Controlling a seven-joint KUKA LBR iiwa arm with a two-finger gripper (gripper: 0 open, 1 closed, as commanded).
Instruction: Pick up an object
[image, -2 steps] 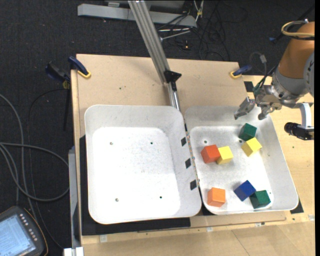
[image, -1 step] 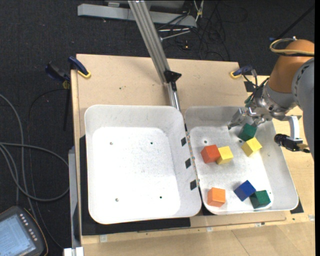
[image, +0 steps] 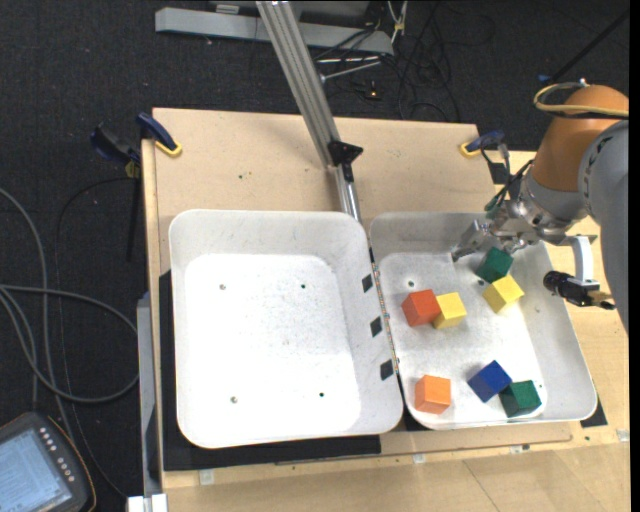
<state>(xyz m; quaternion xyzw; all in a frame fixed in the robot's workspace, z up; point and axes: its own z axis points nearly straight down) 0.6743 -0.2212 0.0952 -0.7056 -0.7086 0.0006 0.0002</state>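
Gripper (image: 492, 250) low over right bin's (image: 570, 340) far end, fingers pinching a green block (image: 493, 266), yellow block (image: 503, 292) just beside it, orange and blue blocks well apart nearer the front

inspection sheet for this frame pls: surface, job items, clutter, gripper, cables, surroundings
surface: wooden bench bearing left bin and right bin.
job's things: all in right bin: green block under the gripper, yellow block, orange block touching another yellow block, orange block, blue block beside green block.
clutter: nothing seen.
grippers: gripper over top green block; grasp unclear.
cables: black cables on floor.
surroundings: clamps on bench, metal pole, tablet.
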